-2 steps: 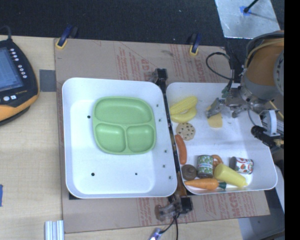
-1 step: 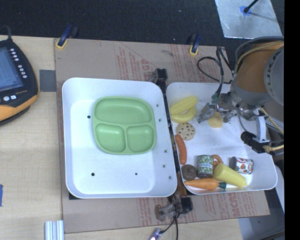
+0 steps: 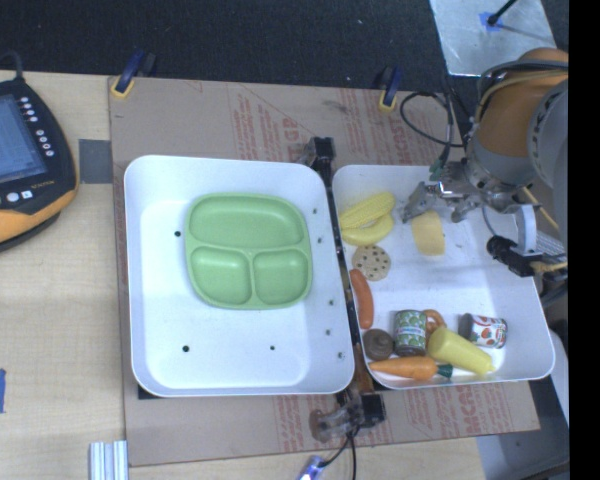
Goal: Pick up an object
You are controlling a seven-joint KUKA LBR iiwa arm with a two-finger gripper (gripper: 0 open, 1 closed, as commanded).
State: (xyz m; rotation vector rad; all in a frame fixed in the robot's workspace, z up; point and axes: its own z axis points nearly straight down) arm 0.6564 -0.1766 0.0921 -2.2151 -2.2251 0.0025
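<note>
The fixed camera looked down at a slant on two shallow white bins set side by side on a brown cardboard sheet. The left white bin (image 3: pixel 150 358) held a pale green plastic plate with three compartments (image 3: pixel 249 249), lying near its middle. The right white bin (image 3: pixel 510 298) held a scatter of toy foods. Against its left edge lay a yellow ridged corn-like piece (image 3: pixel 367 217), then a round tan cookie with dark chips (image 3: pixel 371 262) and a slim orange sausage (image 3: pixel 362 298). Along the near edge lay an orange carrot (image 3: pixel 405 369), a small brown round piece (image 3: pixel 379 343), a green-labelled can (image 3: pixel 410 331), a yellow bottle-shaped piece (image 3: pixel 462 351) and a red and white can (image 3: pixel 486 331).

The grey arm reached in from the right, and its gripper (image 3: pixel 427 200) hung over the far part of the right bin — whether it was open or closed could not be made out. A pale yellow cheese-like block (image 3: pixel 429 234) lay just beside it, towards the near side.

A black and orange control tablet (image 3: pixel 20 168) sat at the bench's left edge.
</note>
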